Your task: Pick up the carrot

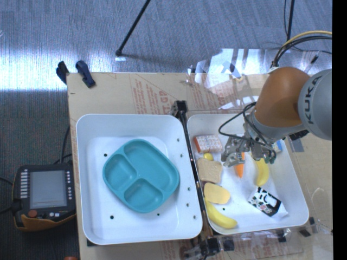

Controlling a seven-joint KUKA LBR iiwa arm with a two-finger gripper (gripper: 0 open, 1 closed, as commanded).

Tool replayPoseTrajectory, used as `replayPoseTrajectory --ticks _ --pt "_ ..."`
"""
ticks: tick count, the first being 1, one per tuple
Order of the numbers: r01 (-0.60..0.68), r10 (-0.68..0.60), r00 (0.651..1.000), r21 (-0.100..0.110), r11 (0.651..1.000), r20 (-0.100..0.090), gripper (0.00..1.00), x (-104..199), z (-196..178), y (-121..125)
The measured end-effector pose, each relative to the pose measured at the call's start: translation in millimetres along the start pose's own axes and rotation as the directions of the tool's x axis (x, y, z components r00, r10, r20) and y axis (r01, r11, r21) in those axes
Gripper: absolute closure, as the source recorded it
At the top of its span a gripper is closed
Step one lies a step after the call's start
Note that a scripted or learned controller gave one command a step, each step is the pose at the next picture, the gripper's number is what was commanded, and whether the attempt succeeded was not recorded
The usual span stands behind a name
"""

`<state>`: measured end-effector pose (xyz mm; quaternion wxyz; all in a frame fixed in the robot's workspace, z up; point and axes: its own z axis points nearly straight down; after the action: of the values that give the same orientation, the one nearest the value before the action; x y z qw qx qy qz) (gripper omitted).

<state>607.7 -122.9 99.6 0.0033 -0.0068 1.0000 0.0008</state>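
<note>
The gripper [242, 155] hangs directly over the carrot [239, 170] in the right bin [301, 196]; whether it grips cannot be told. The grasp seems in hand; next comes lifting straight up.

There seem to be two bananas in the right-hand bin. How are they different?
The banana by the gripper lies nearly straight up the view, beside the carrot; the banana at the front edge lies slantwise, below a yellow slice. The first looks shorter, partly overlapped by the gripper. Both are yellow, in the right bin.
</note>
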Motion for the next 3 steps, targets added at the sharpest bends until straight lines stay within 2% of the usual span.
replayPoseTrajectory --ticks 1,2,3 --pt "-0.271 0.271 0.963 0.002 0.963 -0.003 1.0 37 -50 -7" --pt "0.115 -0.115 0.993 -0.002 0.993 -0.007 1.0 84 12 13" --pt "0.188 -0.188 0.982 0.001 0.982 0.008 1.0 91 -114 80"
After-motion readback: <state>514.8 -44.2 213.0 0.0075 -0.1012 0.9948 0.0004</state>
